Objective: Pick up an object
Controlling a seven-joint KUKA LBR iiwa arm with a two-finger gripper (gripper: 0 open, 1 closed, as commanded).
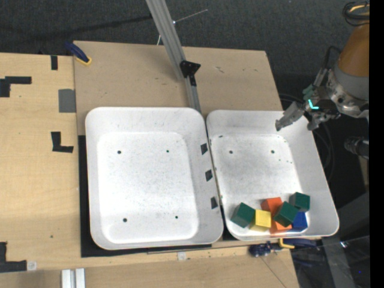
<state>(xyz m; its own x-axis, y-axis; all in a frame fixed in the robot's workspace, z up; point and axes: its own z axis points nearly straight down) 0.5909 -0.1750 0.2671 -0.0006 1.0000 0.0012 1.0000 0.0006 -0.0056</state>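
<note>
The gripper (295, 116) hovers over the right bin's (252, 161) far right corner, fingers parted with nothing between them, while the cluster of coloured blocks (273, 215) lies well apart toward the bin's near right corner, straight down the bin

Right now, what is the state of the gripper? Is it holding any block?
Gripper: above the right bin's far right corner, away from the blocks; no block on it; open or closed cannot be told.
</note>
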